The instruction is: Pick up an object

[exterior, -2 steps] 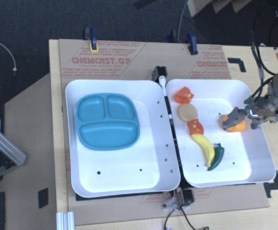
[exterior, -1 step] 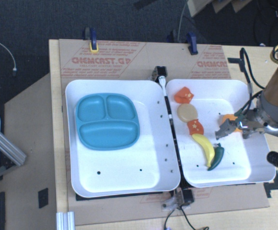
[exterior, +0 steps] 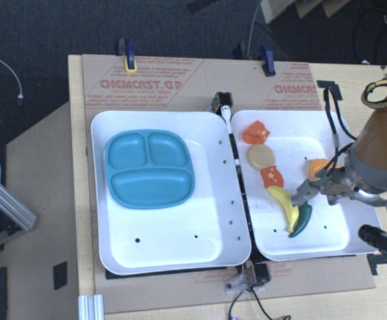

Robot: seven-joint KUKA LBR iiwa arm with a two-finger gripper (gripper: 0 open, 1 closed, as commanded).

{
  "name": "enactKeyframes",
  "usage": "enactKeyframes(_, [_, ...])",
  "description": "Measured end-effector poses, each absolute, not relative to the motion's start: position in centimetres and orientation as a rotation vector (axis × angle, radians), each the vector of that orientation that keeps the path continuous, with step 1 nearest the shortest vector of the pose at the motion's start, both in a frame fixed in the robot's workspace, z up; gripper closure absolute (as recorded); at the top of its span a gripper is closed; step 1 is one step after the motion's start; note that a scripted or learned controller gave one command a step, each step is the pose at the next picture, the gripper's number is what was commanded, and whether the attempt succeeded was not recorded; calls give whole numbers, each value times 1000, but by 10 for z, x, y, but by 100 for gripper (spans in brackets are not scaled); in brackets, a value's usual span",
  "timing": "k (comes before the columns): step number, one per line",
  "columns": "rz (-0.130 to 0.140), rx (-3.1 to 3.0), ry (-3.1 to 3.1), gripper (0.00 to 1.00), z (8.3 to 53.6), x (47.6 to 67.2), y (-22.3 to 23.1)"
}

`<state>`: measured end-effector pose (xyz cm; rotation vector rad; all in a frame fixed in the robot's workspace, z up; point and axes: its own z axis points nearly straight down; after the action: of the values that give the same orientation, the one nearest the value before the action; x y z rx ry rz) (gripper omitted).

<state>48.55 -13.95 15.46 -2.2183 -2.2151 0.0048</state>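
A yellow toy banana (exterior: 283, 205) lies in the right white bin (exterior: 277, 245), toward its near edge, running diagonally. Touching its lower end is a dark green toy pepper (exterior: 301, 220). Just above the banana sits a small red toy piece (exterior: 272, 177), then a round beige toy (exterior: 261, 157), then a red-orange toy (exterior: 255, 133) near the bin's far side. An orange toy (exterior: 318, 167) lies further right, partly hidden by the arm.

The grey gripper (exterior: 308, 193) hangs low over the right bin, just beside the banana and pepper. Whether its jaws are wide or narrow cannot be told from this angle, and nothing is seen held.

The left white bin (exterior: 160, 245) holds a blue divided plate (exterior: 150, 169) with three compartments, in its far half.
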Motion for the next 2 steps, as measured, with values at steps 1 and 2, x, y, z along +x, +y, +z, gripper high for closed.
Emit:
enactKeyframes(1, [5, -2216, -2216, 0, 94, 490, -134])
enactKeyframes(2, [-1, -2224, -2221, 100, 108, 492, -135])
